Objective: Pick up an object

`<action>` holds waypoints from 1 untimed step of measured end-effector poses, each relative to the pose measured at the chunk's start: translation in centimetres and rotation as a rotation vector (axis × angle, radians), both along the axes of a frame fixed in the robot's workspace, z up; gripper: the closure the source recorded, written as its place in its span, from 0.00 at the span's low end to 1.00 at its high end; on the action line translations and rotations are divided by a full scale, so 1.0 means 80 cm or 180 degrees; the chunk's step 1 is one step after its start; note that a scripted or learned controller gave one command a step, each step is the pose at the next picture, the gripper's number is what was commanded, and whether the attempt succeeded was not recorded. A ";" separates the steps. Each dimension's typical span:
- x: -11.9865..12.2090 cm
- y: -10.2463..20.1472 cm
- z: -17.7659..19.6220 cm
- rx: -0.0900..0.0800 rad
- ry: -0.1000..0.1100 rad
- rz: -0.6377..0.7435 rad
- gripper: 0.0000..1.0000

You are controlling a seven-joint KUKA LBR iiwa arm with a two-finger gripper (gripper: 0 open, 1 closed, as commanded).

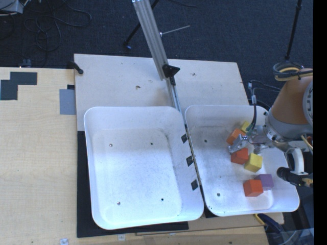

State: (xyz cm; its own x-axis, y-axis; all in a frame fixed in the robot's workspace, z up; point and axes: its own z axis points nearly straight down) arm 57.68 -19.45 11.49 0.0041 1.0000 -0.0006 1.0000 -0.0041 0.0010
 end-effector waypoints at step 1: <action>-0.003 -0.001 0.008 0.0009 0.0019 -0.0020 1.00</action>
State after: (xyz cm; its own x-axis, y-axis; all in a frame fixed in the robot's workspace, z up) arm 57.48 -19.57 12.12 0.0104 0.9999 0.0023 0.9999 -0.0104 -0.0049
